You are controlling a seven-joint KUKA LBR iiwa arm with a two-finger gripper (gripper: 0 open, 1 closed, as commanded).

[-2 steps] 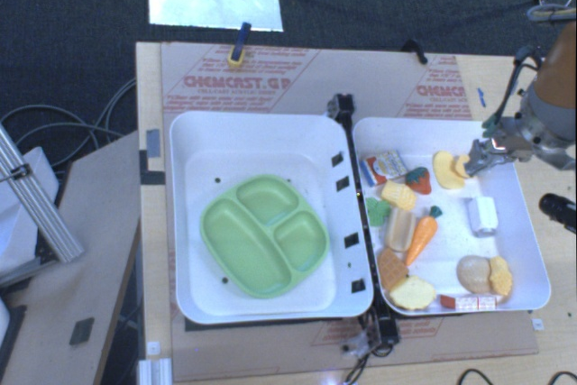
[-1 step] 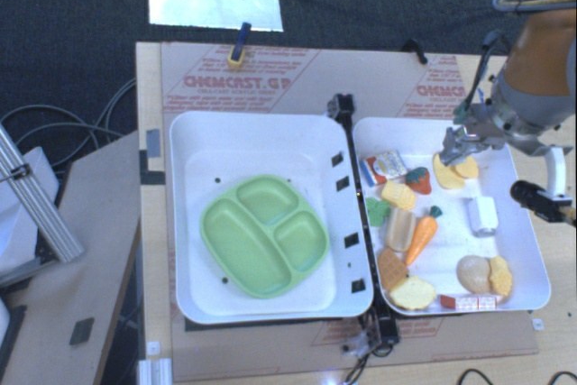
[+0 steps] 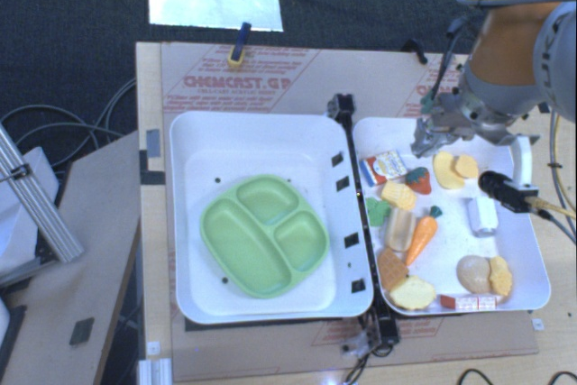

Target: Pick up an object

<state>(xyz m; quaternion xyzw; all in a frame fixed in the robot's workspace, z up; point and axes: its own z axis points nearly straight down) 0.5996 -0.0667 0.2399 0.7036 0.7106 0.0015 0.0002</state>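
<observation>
My gripper hangs over the far side of the right bin, with the grey and orange arm reaching in from the upper right. Just below it lie a red and white packet, a small red piece with a green top and two yellow pieces. Nothing shows as held. Further toward the front of the bin are a yellow corn piece, an orange carrot, a white block, a bread slice and a pale round piece.
The left bin holds a green divided plate. A black divider with clips runs between the bins. A blue and yellow tool lies on the board behind the bins. Cables run at the left.
</observation>
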